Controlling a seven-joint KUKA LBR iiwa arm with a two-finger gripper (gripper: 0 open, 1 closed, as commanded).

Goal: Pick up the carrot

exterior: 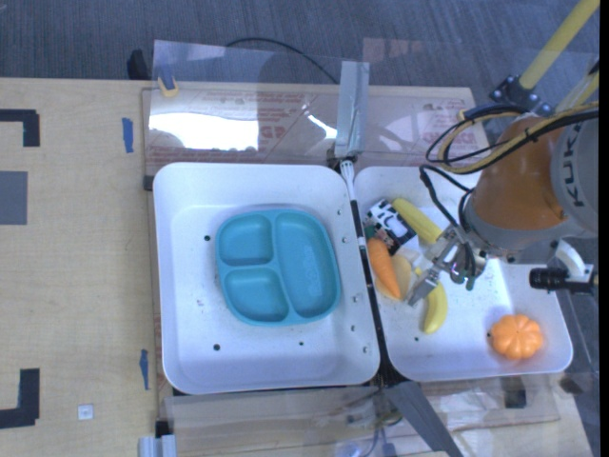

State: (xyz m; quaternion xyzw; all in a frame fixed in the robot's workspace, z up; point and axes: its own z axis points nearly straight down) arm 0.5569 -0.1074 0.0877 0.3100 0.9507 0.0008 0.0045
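I see the carrot [384, 267] at the left edge of the right bin [547, 350], mid-frame, lying beside a banana [434, 309] and below a second banana [417, 219]. My gripper [430, 279] hangs just right of the carrot, fingers spread and holding nothing. A small pumpkin [516, 336] sits lower right. The left bin [181, 284] holds a blue divided plate [278, 265].

The carrot [384, 268] is orange, and the small pumpkin [517, 336] too. Both bananas [433, 310] are yellow. The divided plate [278, 265] is turquoise in the white left bin [181, 350]. The bench [67, 255] is pale wood colour.
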